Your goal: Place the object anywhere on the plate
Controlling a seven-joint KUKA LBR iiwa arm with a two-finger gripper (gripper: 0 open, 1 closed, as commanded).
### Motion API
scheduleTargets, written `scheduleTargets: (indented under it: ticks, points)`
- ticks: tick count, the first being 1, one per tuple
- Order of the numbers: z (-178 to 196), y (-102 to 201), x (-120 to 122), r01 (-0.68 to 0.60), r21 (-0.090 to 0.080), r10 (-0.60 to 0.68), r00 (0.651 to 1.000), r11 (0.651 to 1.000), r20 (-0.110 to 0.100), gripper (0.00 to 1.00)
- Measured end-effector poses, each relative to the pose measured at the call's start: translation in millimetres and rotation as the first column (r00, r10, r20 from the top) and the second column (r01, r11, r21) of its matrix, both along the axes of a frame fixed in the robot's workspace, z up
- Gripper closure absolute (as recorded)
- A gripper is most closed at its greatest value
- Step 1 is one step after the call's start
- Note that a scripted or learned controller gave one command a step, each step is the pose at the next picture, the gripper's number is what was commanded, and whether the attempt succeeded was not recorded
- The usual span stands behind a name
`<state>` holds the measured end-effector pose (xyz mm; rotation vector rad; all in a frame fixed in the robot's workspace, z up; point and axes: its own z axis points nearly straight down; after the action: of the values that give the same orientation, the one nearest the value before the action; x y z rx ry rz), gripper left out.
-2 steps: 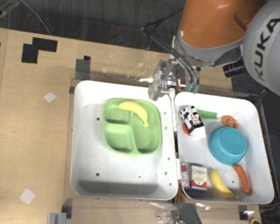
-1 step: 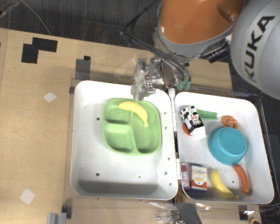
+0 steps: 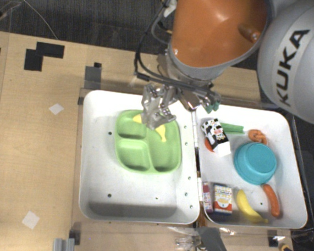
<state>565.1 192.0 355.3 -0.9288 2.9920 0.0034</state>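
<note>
A light green divided plate (image 3: 137,153) lies in the left white bin (image 3: 95,160). My gripper (image 3: 157,120) hangs over the plate's far right compartment, its metal fingers pointing down. A small yellow object (image 3: 160,133) sits at the fingertips and sticks out on both sides of them, just above or touching the plate. The fingers look shut on it. Part of the object is hidden behind the fingers.
The right bin (image 3: 297,163) holds a cow-patterned carton (image 3: 215,134), a green piece (image 3: 234,128), a teal bowl (image 3: 256,162), a sausage (image 3: 272,198), a banana (image 3: 246,205) and a small box (image 3: 222,199). The arm's orange band (image 3: 216,23) looms over the bins' far edge.
</note>
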Motion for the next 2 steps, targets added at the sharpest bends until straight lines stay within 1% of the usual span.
scheduleTargets:
  ticks: [1, 2]
  points:
    - [45, -34, -24, -0.426, -0.005, 0.426, 0.905, 0.905, 0.006, 1.0]
    - [102, 7, -56, -0.715, -0.008, 0.715, 0.699, 0.699, 0.006, 1.0]
